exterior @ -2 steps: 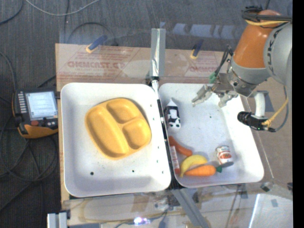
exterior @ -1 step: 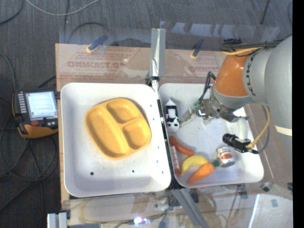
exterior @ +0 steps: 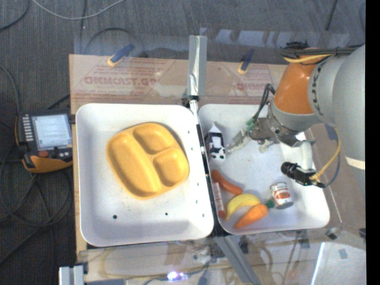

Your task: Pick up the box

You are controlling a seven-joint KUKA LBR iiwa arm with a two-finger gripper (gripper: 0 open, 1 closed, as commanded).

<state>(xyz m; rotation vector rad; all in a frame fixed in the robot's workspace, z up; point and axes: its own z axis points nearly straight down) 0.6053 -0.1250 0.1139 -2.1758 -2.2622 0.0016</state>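
The box (exterior: 215,145) is a small black-and-white carton standing against the left wall of the right bin (exterior: 309,218), near its back corner. My gripper (exterior: 238,140) hangs over the back of that bin, just right of the box, a short gap away and pointing toward it. Nothing shows held in it. The grey arm with its orange band (exterior: 297,94) reaches in from the right and hides the bin's back right corner.
The right bin's front holds a red sausage-like piece (exterior: 227,183), a yellow lemon (exterior: 242,203), a carrot (exterior: 252,215) and a small can (exterior: 281,195). A black cable connector (exterior: 295,171) hangs from the arm. A yellow divided plate (exterior: 148,158) lies in the left bin (exterior: 95,218).
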